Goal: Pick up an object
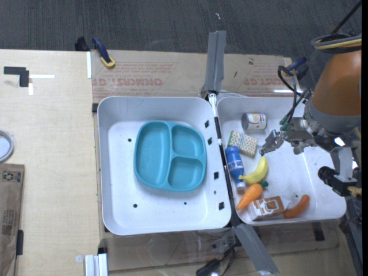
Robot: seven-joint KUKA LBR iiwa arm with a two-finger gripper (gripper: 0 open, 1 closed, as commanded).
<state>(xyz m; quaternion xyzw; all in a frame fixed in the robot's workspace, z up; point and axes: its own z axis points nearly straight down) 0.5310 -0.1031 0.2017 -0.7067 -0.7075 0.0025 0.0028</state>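
Observation:
My gripper (284, 145) hangs over the middle of the right bin (322, 211), its two fingers spread apart with only white bin floor between them, so it is open. Just left of it lie a yellow banana (257, 171) and a patterned cracker box (242, 143). A small tin can (254, 121) lies at the back. A blue bottle (233, 160) rests along the left wall. Near the front sit an orange carrot (249, 195), a brown carton (268, 207) and a reddish sausage (296, 206).
The left bin (115, 211) holds a teal divided plate (170, 154). A grey divider post (216, 62) rises between the bins at the back. The orange-banded arm (340, 91) overhangs the right bin's far right side, with cables beside it.

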